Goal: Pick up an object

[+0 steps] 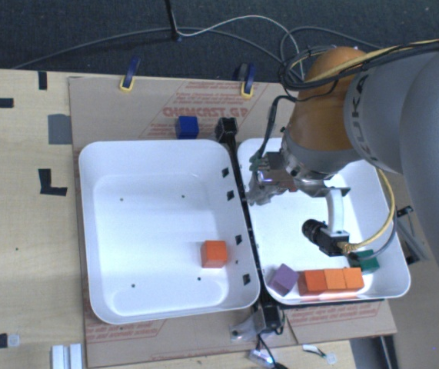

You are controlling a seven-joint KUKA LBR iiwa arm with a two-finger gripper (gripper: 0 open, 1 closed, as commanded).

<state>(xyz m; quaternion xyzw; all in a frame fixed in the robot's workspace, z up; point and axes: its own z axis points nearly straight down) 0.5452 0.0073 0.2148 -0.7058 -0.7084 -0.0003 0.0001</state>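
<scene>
The arm (373, 106) is seen reaching in from 3 o'clock over the right bin (380, 198). The end effector (264, 184) is poised at that bin's 9 o'clock wall; its state cannot be told. An orange block (330, 281) and purple cube (284, 279) lie at 6 o'clock. An orange cube (214, 254) sits in the left bin (127, 206).

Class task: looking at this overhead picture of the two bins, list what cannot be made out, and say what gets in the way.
- Gripper: small and blurred against the right bin; what it holds, if anything, can't be told.
- Right bin's far floor: hidden under the arm.
- Green thing: partly hidden behind a black part, identity unclear.
</scene>
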